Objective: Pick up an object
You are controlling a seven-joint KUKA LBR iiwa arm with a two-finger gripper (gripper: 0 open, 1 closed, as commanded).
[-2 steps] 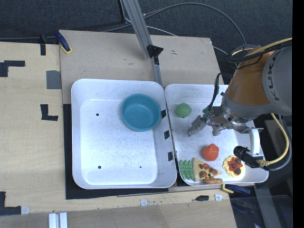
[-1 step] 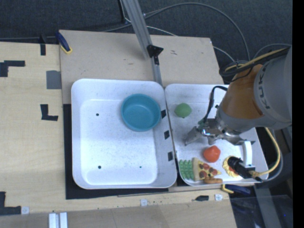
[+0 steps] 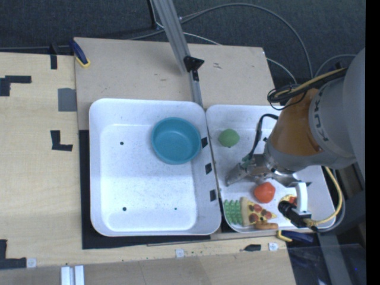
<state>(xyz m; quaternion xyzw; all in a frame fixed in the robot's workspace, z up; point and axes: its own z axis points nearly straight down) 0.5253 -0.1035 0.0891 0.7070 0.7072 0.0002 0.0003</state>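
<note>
Dark floor surrounds a pale counter carrying two white bins. Left bin holds a blue bowl. Right bin holds a green ball, a red ball and a pizza slice toy. Whether the tool is spread or pressed together, I cannot tell; it sits between the two balls, pinching nothing visible. Red ball looks light, smooth, likely to roll; best gripped across its middle.

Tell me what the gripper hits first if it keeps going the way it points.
The gripper points toward the view's left, low in the right bin. It would probably meet the divider wall between the bins first, passing below the green ball; depth is unclear.
</note>
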